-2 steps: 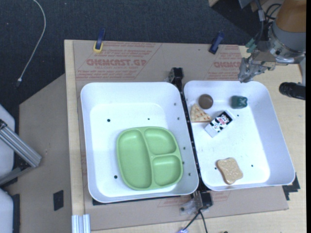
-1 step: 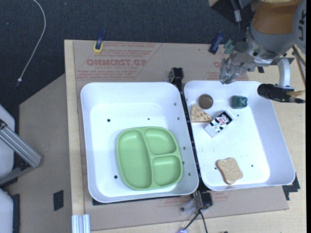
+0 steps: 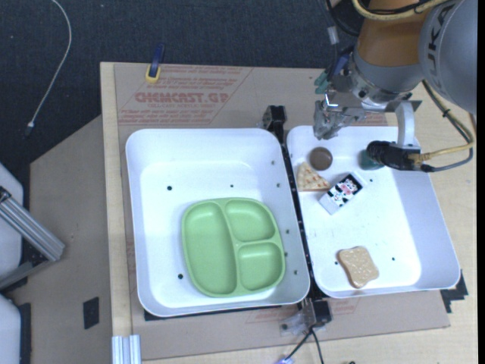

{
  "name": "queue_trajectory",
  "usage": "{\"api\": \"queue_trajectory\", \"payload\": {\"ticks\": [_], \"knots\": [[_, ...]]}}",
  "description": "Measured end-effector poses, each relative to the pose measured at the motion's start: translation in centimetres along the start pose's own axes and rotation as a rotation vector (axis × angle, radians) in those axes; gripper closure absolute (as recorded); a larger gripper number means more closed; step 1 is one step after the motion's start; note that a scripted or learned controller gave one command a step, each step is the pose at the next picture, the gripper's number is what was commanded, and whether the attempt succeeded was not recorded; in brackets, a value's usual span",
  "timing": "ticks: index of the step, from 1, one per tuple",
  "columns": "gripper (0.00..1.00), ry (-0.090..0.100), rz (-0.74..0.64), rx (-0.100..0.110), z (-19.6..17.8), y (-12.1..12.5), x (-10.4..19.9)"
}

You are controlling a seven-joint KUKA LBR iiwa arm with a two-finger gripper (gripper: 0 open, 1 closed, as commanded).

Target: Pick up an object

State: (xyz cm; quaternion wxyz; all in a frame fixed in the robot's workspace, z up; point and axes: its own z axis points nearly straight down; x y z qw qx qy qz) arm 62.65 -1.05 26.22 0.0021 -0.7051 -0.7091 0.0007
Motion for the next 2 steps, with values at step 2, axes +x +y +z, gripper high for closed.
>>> {"api": "queue_trajectory", "payload": {"ticks": [2], "knots": [[1.00,0.001,-0.001,-0.001,0.5,-3.0,9.7]]}}
